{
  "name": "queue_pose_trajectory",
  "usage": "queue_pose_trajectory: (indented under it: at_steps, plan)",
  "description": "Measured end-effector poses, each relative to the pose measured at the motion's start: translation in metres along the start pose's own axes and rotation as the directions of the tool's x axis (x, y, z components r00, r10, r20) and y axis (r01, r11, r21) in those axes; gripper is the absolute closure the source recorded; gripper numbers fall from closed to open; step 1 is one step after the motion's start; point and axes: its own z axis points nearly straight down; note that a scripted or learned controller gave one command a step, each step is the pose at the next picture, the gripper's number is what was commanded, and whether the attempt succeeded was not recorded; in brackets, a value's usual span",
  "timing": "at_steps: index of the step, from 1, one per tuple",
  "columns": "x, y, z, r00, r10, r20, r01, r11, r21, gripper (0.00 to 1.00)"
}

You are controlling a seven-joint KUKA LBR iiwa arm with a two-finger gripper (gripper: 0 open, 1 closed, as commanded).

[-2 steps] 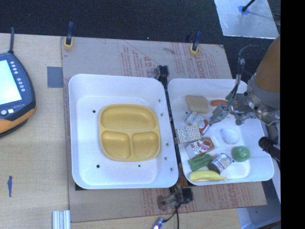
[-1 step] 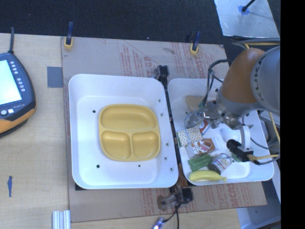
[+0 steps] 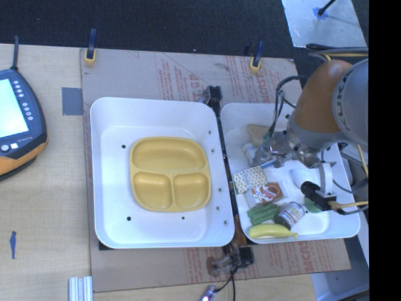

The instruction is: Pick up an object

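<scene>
A pendant (image 3: 19,121) lies at the worktop's left edge. The left bin (image 3: 103,168) holds a yellow tray (image 3: 169,172) with open room around it. In the right bin (image 3: 341,227), packets (image 3: 250,179), a can (image 3: 290,215) and a banana (image 3: 271,231) crowd the near wall. The hand (image 3: 276,150) hangs low over them, likely seeking one; whether it is apart or together, I cannot tell.

Small objects lie scattered in the right bin, all close to the gripper (image 3: 274,150).

A patterned packet (image 3: 249,179) lies flat just below and left of the gripper, with a red-and-white packet (image 3: 267,192) touching its lower right corner. Further below, a green vegetable (image 3: 263,213) lies on its side beside a small tin can (image 3: 291,215), tipped over. A yellow banana (image 3: 271,232) lies lengthwise nearest the bin's front edge. A beige piece (image 3: 256,132) sits just above and left of the gripper.
</scene>
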Motion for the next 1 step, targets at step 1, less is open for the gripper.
queue_pose_trajectory:
  at_steps: [1]
  plan:
    - [0.06,-0.0005,-0.0914,1.0,0.004,-0.003,-0.004,1.0,-0.005,1.0]
